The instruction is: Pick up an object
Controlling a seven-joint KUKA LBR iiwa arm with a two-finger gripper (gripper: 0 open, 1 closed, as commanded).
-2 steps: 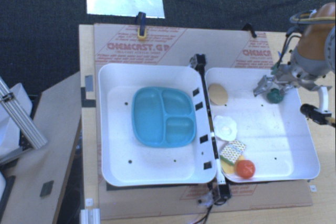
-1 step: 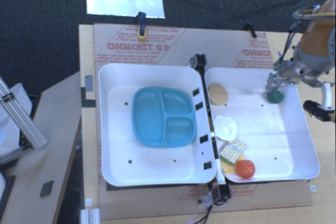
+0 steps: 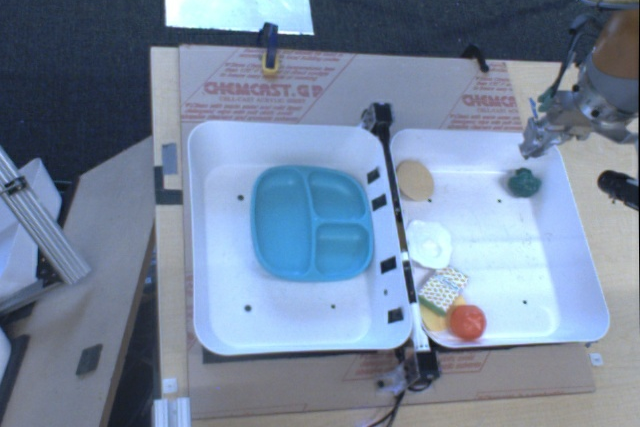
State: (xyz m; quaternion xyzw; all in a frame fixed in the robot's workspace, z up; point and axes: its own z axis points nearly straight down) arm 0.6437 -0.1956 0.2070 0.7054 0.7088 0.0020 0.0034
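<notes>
In the right bin [image 3: 560, 245] lie a dark green lump [image 3: 523, 182] near the far right, a tan round piece [image 3: 415, 180] at the far left, a white fried-egg piece [image 3: 430, 244], a checkered sandwich piece [image 3: 441, 292] and a red tomato [image 3: 466, 321] near the front. My gripper [image 3: 535, 141] hangs just above and slightly right of the green lump, over the bin's far edge. Nothing shows between its tips.
The left bin [image 3: 215, 215] bears a blue divided plate [image 3: 310, 222]. A black clamp bar [image 3: 392, 215] runs between the two bins. Cardboard [image 3: 330, 85] lies under them, and a yellow clip [image 3: 270, 65] sits at its far edge.
</notes>
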